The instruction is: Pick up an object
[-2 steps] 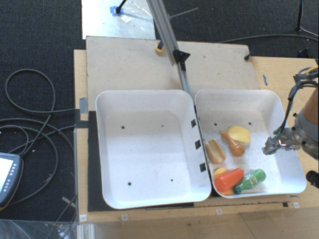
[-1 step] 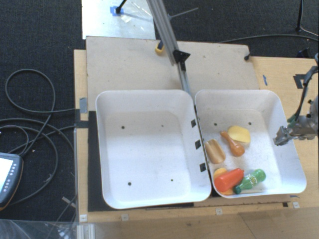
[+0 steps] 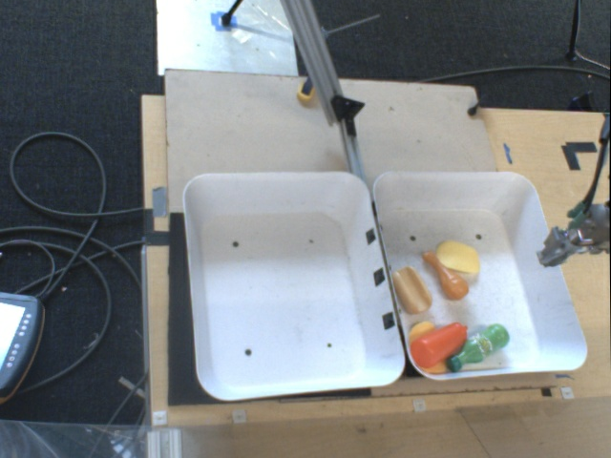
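Observation:
The right bin [image 3: 520,203] holds several toy foods. A tan hot-dog bun [image 3: 412,289] lies near its left wall. An orange drumstick [image 3: 449,278] rests against a yellow piece [image 3: 459,256]. At the front lie a red pepper [image 3: 439,343], a yellow-orange piece [image 3: 421,331] behind it, and a green bottle [image 3: 479,346]. My gripper [image 3: 557,248] shows at the right edge, just outside the right bin's right rim, apart from all the objects. Nothing is visible between its fingers.
The left bin [image 3: 205,284] stands beside the right one. A grey pole [image 3: 315,51] slants from the top down to the gap between the bins. Cables [image 3: 57,218] and a handheld pendant [image 3: 14,337] lie on the floor at left.

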{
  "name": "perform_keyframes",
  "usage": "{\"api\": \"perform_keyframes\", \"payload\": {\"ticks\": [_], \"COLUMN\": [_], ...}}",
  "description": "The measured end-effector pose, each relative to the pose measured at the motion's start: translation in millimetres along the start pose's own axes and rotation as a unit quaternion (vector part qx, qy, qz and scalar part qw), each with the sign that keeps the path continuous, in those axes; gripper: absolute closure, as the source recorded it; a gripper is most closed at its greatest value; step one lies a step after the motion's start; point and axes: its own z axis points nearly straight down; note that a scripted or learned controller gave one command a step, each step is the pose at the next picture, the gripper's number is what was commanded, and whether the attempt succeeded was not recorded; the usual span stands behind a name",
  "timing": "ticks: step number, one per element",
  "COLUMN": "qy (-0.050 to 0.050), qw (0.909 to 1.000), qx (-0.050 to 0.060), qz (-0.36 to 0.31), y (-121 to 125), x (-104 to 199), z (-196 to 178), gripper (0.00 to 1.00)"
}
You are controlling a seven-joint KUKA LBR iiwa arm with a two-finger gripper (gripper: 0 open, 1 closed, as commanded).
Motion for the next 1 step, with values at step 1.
{"api": "perform_keyframes", "payload": {"ticks": [1], "qy": [0.002], "qw": [1.0000], "qx": [0.002], "qz": [-0.002], "y": [8.6], "x": [54.8], "z": [13.9], "gripper": [1.00]}}
